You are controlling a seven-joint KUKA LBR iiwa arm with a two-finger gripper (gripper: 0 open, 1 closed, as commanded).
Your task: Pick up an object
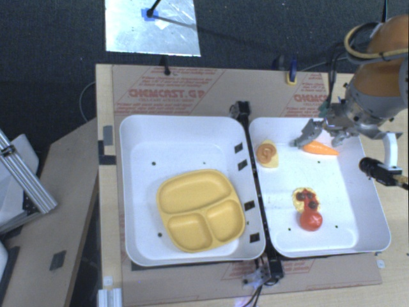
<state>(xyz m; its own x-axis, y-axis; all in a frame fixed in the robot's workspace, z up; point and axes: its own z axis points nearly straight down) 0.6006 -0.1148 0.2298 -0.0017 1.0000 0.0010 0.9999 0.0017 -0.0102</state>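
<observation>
Carrot [319,149], orange and tapered, lies flat near the right bin's [358,238] far edge, between the gripper's [323,135] spread fingers, not lifted. Nearer sit a tomato [311,220] touching a yellow-red piece [305,198], then a bun [267,153]. Left bin holds a yellow tray [200,209].

A dark carpet floor [51,37] lies around the brown bench [192,88]. A shiny silver sheet [150,18] lies behind it.
</observation>
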